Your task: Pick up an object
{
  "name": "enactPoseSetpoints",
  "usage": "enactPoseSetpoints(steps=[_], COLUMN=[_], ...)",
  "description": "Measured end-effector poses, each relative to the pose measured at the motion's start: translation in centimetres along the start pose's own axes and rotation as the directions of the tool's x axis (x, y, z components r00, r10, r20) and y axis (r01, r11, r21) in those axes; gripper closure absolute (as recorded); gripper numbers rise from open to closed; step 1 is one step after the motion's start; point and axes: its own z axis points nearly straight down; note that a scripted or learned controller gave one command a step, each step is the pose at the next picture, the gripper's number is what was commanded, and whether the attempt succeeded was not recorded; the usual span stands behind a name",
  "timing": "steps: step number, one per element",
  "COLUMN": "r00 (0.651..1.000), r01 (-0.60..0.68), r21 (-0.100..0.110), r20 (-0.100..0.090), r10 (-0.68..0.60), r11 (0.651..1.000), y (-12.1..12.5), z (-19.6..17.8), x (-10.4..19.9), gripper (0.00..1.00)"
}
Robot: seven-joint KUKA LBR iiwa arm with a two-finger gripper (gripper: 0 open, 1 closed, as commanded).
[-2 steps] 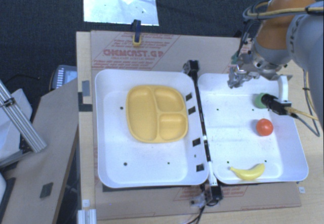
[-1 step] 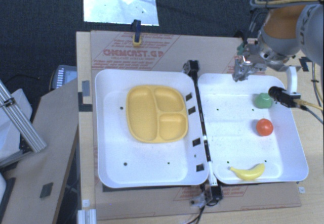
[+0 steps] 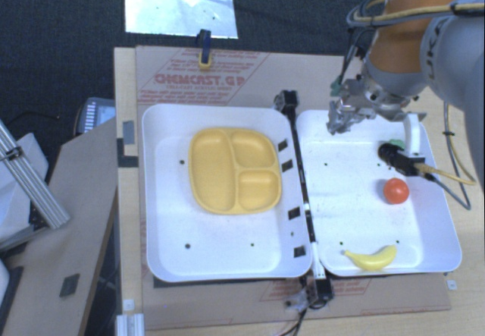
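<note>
White bins sit side by side on the bench (image 3: 124, 84), and from my console the pick looks barely begun. The left bin (image 3: 163, 175) holds a yellow divided plate (image 3: 233, 170), lying flat near its centre. The right bin (image 3: 348, 205) holds the two likelier targets: an orange ball (image 3: 395, 190) at about 3 o'clock, close to the right wall, and a banana (image 3: 371, 257) at about 6 o'clock, just inside the near rim. Ball and banana lie apart from each other, each on bare floor.

The arm (image 3: 462, 54) reaches in from 3 o'clock and carries the hand (image 3: 339, 124) over the right bin's 11 o'clock corner, close to the divider between the bins. The hand is well apart from the ball and farther from the banana, with only white floor around it. From this slant I cannot tell whether the hand is released or clenched, nor how high it rides above the floor. Both objects lie on the bin floor, so it holds neither.

My read is that nothing is lifted, so the whole task is left. The hand has to travel toward 5 o'clock for the ball, or nearly 6 for the banana, then descend, close and lift. The ball may roll away on contact. The banana lies low and near the rim, which leaves little room on that side.
</note>
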Motion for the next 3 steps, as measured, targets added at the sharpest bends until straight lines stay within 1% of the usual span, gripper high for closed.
enactPoseSetpoints(steps=[1,2,3], r00=[1.0,1.0,1.0], r01=[0.001,0.001,0.002], r21=[0.0,0.002,0.001], r20=[-0.001,-0.001,-0.002], r10=[-0.001,-0.001,-0.002], r11=[1.0,1.0,1.0], y=[-1.8,-5.5,-6.9], z=[-0.8,0.1,0.0], x=[4.6,9.0,13.9], gripper=[1.0,1.0,1.0])
